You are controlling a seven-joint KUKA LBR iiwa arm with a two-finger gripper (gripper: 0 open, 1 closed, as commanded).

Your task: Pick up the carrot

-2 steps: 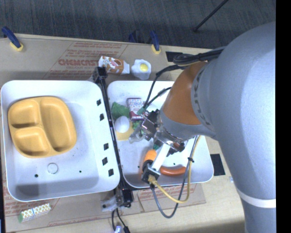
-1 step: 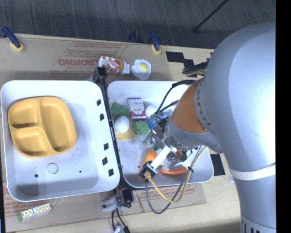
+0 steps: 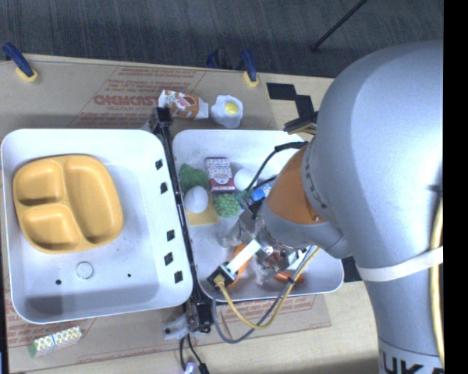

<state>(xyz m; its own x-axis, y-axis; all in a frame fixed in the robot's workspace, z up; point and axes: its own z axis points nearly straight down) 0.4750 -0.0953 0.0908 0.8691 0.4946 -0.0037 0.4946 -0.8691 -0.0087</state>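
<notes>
Your orange carrot [image 3: 282, 277] lies in the right-hand shallow white bin [image 3: 218, 142], near the bin's front edge, just under the arm's wrist. You see little more than a small orange sliver of it, partly covered by the gripper [image 3: 259, 257] and the yellow cable [image 3: 249, 318] looping in front, so you cannot tell which way its long axis runs.

It sits just beside the tool, slightly toward the front and right of it, so any coming move looks like a short shift and not a reach across the bin. Whether the tool is apart or together you cannot tell; the wrist and the orange band [image 3: 290, 197] hide it.

Further back in the same bin lie a white egg-shaped piece [image 3: 196, 199], a green leafy piece [image 3: 192, 177] and a small red carton [image 3: 219, 173]. The left-hand white bin [image 3: 31, 302] holds a yellow divided tray [image 3: 66, 201].
</notes>
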